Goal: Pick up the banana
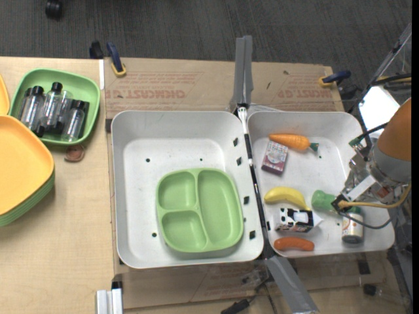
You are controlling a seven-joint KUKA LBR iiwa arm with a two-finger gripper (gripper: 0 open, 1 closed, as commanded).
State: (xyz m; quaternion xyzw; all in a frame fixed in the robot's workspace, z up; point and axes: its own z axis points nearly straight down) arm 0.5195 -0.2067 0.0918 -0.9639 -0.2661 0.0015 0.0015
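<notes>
Red print "CHEMCAST GP", upside down, repeated twice on cardboard [157, 84]. Label on purple packet [275, 157]: too small to read.

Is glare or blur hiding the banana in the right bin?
Camera view: light even and soft, no glare on the right bin; the banana is sharp, with only a faint shadow; the arm at the edge looks slightly soft.
</notes>
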